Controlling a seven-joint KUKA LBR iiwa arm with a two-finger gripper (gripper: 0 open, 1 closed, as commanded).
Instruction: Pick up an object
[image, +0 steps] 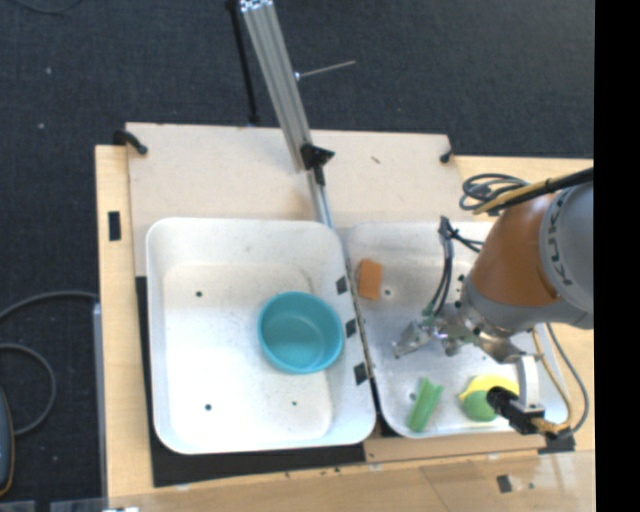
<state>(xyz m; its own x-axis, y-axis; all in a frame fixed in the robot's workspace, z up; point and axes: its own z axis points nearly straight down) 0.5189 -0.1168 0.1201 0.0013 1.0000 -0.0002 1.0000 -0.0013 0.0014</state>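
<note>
- Low in the right bin (400, 245), toward the frame's lower right: green stick (425, 404), likely light, stiff plastic; best pinched across its narrow middle.
- Just right of it, yellow and green lump (482, 397), rounder, possibly slippery; harder to pinch.
- Above these, claw (425, 335) hanging over bare bin floor, nothing seen between its tips; open or closed, cannot tell.
- Higher up, small orange block (369, 279) near the bin's left wall; light, flat-sided, wall crowding one side.
- In the left bin (180, 250), blue bowl (300, 332); thin rim, awkward to grab.
- Smooth white bins on a pale wooden worktop (220, 170); dark carpet beyond.
</note>
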